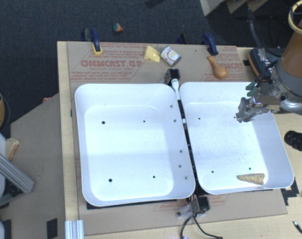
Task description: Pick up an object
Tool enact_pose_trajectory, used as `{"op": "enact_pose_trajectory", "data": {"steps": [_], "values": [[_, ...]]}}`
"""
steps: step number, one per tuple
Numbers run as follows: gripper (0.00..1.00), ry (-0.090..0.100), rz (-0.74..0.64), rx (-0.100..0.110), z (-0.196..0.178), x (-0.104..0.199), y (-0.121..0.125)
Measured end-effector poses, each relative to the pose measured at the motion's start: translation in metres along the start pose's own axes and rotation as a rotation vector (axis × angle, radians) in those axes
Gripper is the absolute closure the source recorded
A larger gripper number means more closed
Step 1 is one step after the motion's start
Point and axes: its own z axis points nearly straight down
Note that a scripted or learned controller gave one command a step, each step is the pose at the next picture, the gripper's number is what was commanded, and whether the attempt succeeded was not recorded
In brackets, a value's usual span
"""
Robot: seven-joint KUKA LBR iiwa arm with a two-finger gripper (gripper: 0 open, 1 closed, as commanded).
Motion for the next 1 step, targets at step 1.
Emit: {"op": "enact_pose_trajectory", "data": {"steps": [1], "values": [[1.0, -0.015, 0.022, -0.016, -0.0617, -0.1539, 0.0119]]}}
